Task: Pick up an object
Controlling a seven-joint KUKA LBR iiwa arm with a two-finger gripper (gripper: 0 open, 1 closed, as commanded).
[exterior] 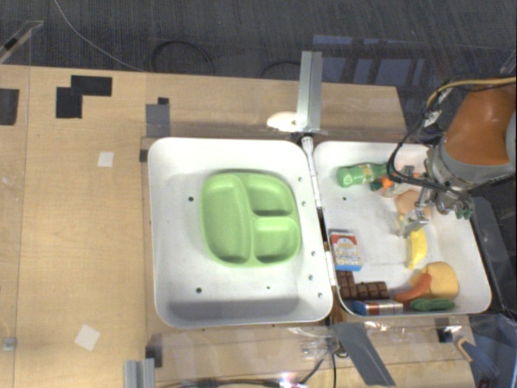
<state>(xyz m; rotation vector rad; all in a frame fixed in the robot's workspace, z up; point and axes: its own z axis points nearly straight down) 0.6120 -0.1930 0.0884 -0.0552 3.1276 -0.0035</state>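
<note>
- Claw (416, 223) is hovering over your banana (416, 249), right of frame; I cannot tell its state.
- Crowding is risking a glancing miss.

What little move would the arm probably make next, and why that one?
Probably a short descent straight down. The gripper hangs in the right bin, just above the top end of the banana, with nothing visibly between its fingers. The other items, like the green bottle and the small carton, lie farther off, so the banana looks like the nearest target.
</note>
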